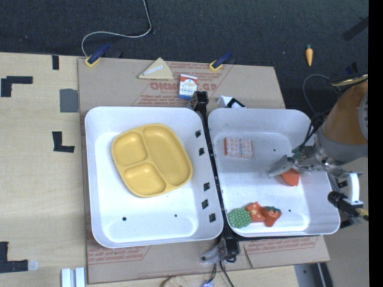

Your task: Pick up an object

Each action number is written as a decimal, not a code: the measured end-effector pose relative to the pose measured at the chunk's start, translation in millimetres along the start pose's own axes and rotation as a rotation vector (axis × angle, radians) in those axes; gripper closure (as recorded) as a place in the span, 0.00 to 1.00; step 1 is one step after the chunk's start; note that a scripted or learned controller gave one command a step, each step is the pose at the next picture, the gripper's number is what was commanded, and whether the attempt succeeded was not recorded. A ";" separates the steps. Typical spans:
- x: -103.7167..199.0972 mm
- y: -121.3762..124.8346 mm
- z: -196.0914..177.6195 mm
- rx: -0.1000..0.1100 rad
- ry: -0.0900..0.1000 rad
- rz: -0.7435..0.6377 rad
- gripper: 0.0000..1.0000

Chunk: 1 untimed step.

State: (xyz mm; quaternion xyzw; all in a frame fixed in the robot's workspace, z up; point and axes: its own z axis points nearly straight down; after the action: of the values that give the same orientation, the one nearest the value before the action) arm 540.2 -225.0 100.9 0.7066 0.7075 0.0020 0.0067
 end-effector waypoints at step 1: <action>-0.4 1.7 -11.3 -0.006 -0.004 0.000 1.00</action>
State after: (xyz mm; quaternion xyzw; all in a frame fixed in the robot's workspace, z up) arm 541.8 -225.4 112.2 0.7066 0.7076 0.0029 0.0102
